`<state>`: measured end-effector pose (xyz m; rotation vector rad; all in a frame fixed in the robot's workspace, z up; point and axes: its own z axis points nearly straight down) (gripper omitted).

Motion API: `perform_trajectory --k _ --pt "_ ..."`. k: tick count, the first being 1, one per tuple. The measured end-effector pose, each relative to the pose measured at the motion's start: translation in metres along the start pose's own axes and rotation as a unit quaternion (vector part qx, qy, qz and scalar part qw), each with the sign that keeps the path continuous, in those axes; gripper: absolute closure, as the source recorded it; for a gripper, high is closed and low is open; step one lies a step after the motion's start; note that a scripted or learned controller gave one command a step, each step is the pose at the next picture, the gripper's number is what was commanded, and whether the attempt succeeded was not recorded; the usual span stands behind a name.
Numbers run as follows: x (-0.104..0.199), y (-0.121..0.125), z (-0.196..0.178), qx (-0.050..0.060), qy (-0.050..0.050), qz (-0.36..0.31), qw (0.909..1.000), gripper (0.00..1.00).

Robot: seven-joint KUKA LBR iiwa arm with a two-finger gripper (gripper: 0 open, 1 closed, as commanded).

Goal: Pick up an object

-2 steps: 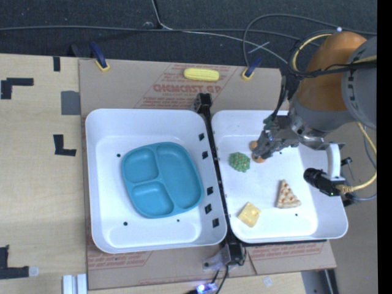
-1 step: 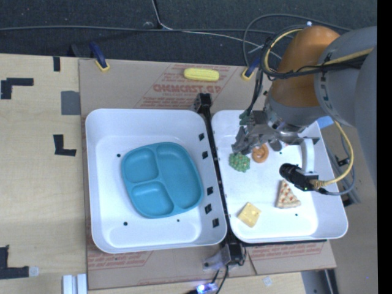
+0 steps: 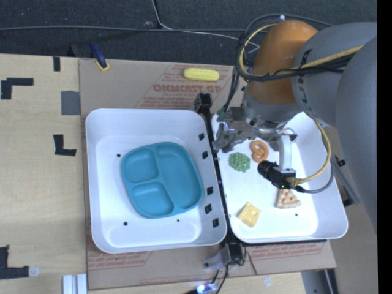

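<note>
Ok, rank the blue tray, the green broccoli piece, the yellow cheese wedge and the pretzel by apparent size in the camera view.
1. Blue divided plastic tray, largest by far.
2. Yellow cheese wedge and green broccoli piece look about equal; I won't rank them.
3. Small brown pretzel, slightly smaller.

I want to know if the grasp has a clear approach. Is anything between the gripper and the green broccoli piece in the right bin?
Nothing visible stands between them. The gripper hangs just up-left of the broccoli piece, with bare bin floor around it; the pretzel lies beside it to the right, not in the path.
</note>
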<state>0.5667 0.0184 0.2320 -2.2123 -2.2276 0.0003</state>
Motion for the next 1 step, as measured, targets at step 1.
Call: perform_trajectory --k 1 --pt "0.0589 0.0016 0.0110 0.000 0.000 0.000 1.0000 1.00"
